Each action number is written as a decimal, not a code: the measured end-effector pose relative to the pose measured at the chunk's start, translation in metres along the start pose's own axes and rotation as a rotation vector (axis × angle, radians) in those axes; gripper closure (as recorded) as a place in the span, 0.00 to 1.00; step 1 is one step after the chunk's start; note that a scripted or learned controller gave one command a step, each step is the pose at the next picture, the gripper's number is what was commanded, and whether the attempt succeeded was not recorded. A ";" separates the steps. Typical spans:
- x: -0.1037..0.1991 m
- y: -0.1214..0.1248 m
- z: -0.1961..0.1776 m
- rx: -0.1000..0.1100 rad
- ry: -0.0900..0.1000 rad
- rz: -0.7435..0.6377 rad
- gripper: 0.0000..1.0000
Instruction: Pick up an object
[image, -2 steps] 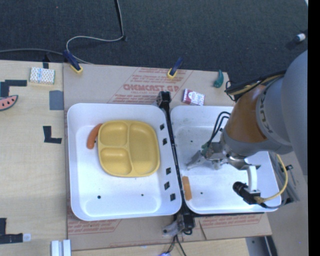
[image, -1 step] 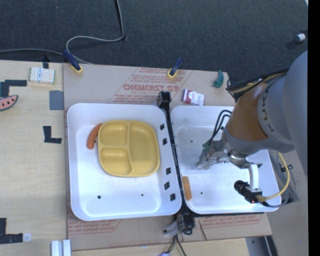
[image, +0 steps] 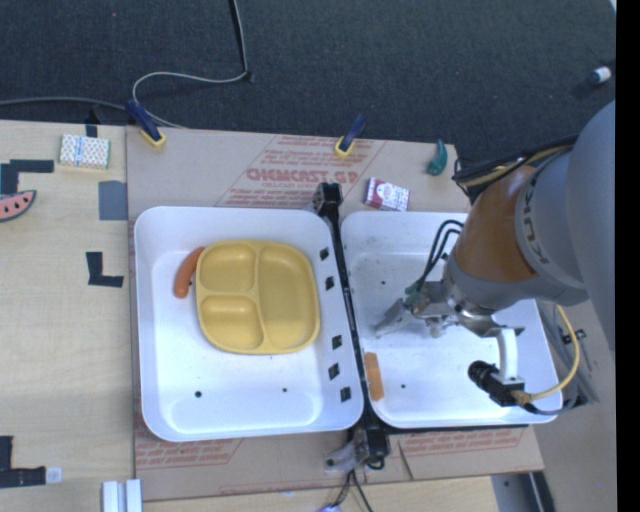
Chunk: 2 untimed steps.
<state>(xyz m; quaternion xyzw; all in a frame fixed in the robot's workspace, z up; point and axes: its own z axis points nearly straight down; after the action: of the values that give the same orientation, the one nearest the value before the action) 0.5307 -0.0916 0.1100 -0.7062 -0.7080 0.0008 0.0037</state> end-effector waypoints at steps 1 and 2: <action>-0.007 0.092 0.023 -0.011 -0.006 0.001 0.00; -0.007 0.092 0.014 -0.010 -0.008 0.000 1.00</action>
<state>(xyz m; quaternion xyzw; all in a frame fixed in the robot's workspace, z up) 0.6224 -0.0987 0.0957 -0.7062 -0.7080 0.0002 -0.0027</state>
